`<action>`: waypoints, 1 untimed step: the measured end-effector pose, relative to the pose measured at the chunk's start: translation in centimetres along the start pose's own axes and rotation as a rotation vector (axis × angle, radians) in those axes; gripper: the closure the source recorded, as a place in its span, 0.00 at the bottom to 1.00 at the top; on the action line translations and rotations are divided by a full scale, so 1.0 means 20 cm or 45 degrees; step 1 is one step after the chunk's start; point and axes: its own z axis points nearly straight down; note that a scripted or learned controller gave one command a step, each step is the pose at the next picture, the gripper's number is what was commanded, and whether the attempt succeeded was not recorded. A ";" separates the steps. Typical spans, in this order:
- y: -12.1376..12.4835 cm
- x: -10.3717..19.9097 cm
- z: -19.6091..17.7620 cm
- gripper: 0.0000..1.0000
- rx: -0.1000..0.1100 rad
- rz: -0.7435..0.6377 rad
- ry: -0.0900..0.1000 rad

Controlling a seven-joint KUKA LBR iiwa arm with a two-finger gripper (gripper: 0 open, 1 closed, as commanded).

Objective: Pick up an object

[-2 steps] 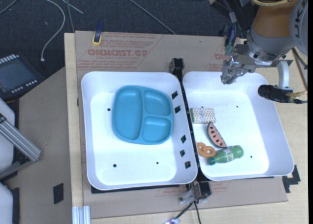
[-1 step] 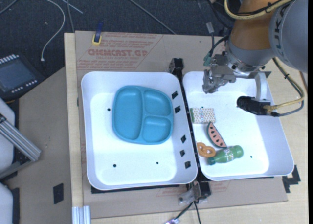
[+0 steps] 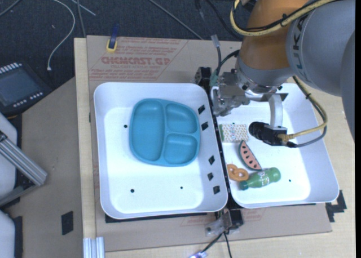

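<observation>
Overhead, my claw (image 3: 224, 100) hung at the upper left corner of the right bin (image 3: 316, 138), hard against the divider where the two bins met; whether it was released or clenched I could not tell, since my own orange-banded wrist covered most of it. My arm crossed the upper right of that bin, and a black cable fitting (image 3: 265, 132) lay over its middle, so open room was tight up there. Free white floor showed along the right bin's right side and lower right corner.

Just below my claw sat a small pale patterned square, sponge-like (image 3: 234, 132), near the bin's left wall. Further down lay a watermelon slice toy (image 3: 249, 155), red with dark seeds and a green rind, tilted on a diagonal. Below it, a small orange pretzel-shaped piece (image 3: 236, 173) lay beside a green toy bottle (image 3: 259, 178) on its side, the two touching or nearly so, both close to the bin's lower edge.

The left bin (image 3: 113, 155) held a blue divided plate (image 3: 164, 132) with three compartments, with wide bare floor below it and left of it. Both bins rested on the cardboard-covered table (image 3: 146, 54).
</observation>
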 end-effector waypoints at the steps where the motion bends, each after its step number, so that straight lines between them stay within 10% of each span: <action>1: -0.10 0.25 -0.03 1.00 -0.001 0.000 0.000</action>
